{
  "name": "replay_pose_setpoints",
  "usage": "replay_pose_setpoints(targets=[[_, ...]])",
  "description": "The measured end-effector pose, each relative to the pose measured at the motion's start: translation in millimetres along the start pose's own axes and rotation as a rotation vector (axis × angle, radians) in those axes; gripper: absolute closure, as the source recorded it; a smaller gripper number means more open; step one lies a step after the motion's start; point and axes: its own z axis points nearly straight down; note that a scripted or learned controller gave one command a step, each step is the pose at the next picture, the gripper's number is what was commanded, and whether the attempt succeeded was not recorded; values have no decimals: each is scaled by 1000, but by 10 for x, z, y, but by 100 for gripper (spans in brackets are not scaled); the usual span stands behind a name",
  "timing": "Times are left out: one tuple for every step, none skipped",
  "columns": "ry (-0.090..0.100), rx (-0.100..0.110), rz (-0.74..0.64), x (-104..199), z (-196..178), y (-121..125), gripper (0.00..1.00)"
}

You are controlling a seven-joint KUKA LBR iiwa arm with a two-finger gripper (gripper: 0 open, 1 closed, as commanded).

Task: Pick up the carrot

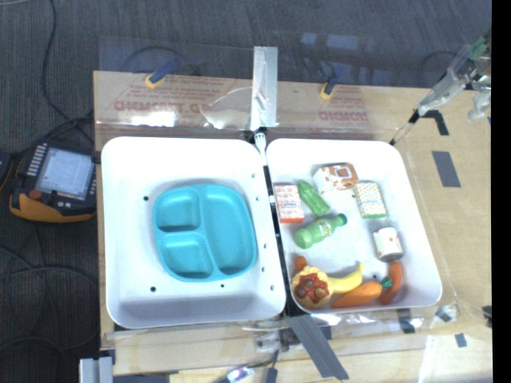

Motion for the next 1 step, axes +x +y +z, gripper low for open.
replay_pose_setpoints(targets=[[-5, 0, -1, 1, -94, 6, 100]])
